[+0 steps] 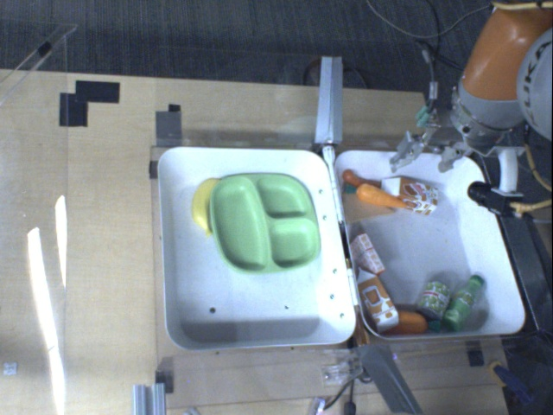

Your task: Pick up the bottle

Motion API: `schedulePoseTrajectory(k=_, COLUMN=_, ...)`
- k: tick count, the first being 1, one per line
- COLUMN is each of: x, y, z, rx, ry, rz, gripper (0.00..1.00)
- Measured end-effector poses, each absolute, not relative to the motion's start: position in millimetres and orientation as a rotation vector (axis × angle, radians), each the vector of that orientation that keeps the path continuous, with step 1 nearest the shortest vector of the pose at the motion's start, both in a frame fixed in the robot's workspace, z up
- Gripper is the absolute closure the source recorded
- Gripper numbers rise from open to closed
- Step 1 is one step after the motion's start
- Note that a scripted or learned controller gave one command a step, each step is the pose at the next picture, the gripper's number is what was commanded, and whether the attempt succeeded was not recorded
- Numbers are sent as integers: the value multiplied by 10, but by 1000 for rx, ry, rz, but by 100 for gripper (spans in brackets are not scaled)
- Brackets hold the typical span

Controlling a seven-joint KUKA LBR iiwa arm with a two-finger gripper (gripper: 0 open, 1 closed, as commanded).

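Two shallow white bins sit side by side on the bench, and the right bin (497, 249) serves as the landmark for everything below. Just beside its left wall lies the left bin (186, 301), which holds a green sectioned plate (263, 219) with a yellow object (201, 207) peeking from under the plate's left edge.

Inside the right bin, the green bottle (464, 301) lies tilted in the near right corner, its cap pointing up and away. Touching the bottle's left side is a small can with a green patterned label (434, 297). Along the near left wall rests an orange-and-white carton (377, 301), with an orange piece (412, 322) at its lower end. A small pink-and-white box (366, 252) lies against the left wall, farther back. At the far side sits a toy carrot (378, 196), touching a printed pouch (418, 195).

The gripper (429, 150) hangs over the far rim of the right bin, fingers spread apart and holding nothing, well apart from the bottle.
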State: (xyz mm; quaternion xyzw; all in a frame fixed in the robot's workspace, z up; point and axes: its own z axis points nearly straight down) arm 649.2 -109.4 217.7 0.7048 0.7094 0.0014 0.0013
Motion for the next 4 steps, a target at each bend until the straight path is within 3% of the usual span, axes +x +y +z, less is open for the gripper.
schedulePoseTrajectory(k=1, x=6701, y=-1414, z=1799, rx=2127, ry=2304, rz=4, gripper=0)
schedulePoseTrajectory(k=2, x=5999, y=-1687, z=1183, rx=1873, ry=2517, rz=4, gripper=0)
schedulePoseTrajectory(k=3, x=5384, y=-2054, z=975, rx=1703, ry=2634, rz=3, gripper=0)
schedulePoseTrajectory(k=4, x=4926, y=-1958, z=903, rx=1650, ry=2652, rz=9, gripper=0)
